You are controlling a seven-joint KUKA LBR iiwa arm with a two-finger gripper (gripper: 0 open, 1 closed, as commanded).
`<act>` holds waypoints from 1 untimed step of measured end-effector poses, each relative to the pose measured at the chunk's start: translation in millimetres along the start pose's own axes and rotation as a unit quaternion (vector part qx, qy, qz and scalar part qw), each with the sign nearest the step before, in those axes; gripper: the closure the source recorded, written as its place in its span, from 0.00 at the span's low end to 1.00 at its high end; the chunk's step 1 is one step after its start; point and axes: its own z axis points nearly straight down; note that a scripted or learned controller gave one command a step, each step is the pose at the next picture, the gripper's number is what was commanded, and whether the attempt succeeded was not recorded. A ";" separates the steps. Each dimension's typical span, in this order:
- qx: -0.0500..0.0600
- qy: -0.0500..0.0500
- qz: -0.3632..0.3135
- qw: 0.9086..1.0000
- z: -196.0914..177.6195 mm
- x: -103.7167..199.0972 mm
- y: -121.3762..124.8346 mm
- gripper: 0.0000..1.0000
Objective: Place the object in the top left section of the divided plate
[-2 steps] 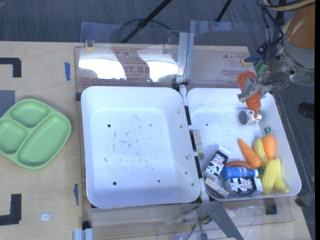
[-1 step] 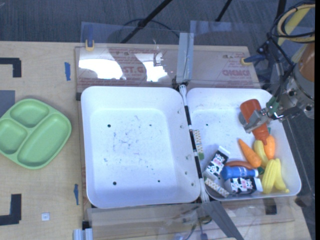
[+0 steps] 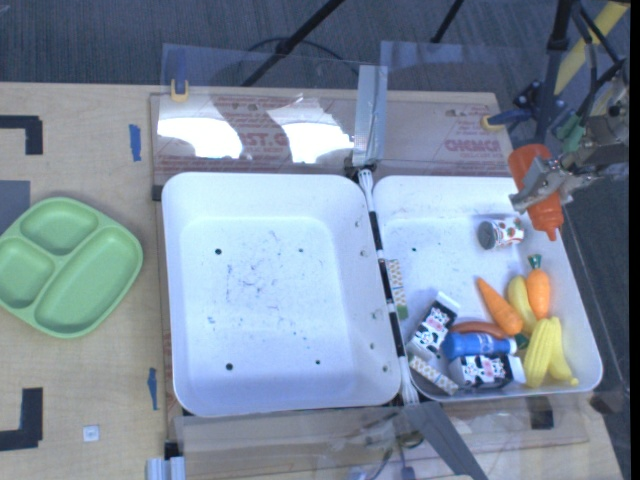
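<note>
Divided plate (image 3: 68, 266): light green, three sections, left on bench.

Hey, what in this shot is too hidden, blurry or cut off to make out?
- Gripper, camera view: blurred at the right bin's edge; finger state unreadable, as is whether it holds anything.
- Small can: label too small to read.
- Milk cartons, bottle: overlapping in the pile, partly covered.
- Arm: cut off by the right edge.

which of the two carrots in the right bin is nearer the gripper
The upright carrot by the bin's right wall; the other carrot lies slanted, farther left from the gripper.
</note>
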 end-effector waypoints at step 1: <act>0.001 0.001 -0.083 0.997 129.6 -24.3 -28.3 1.00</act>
